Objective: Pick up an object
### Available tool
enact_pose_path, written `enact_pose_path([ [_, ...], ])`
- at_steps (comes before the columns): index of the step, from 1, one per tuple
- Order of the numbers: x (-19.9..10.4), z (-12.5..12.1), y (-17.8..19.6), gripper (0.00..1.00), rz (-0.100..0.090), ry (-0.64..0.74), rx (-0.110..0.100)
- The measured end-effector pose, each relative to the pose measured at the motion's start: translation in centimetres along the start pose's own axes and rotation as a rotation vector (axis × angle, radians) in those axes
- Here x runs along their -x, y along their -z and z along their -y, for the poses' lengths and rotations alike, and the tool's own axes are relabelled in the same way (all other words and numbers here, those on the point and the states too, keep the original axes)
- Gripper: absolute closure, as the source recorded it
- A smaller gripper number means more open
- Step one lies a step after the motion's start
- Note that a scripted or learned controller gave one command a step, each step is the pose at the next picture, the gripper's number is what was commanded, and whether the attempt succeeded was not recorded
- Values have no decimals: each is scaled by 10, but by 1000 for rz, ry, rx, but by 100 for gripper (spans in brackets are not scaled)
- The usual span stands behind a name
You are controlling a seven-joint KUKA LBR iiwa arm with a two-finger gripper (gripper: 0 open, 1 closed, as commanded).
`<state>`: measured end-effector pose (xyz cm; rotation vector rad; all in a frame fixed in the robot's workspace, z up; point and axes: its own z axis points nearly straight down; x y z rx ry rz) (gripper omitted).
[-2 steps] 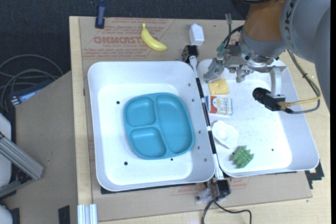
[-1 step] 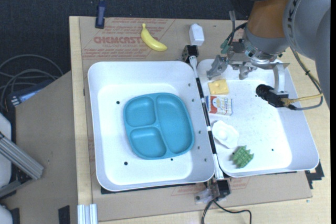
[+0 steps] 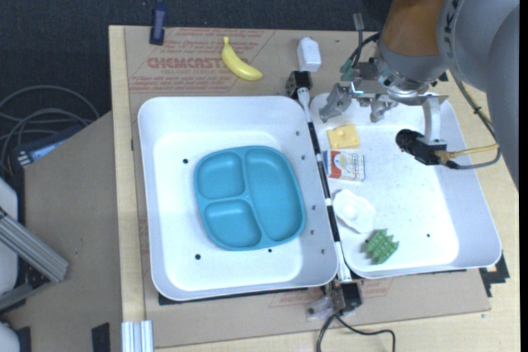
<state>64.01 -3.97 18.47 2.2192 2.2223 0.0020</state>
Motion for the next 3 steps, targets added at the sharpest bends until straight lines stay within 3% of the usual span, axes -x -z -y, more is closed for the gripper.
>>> enact_pose_path([
  [1, -4, 17, 0, 0, 0, -2, -4],
  [2, 1, 4, 0, 0, 1, -1, 0],
  [3, -6, 20, 0, 0, 0, -2, -4],
])
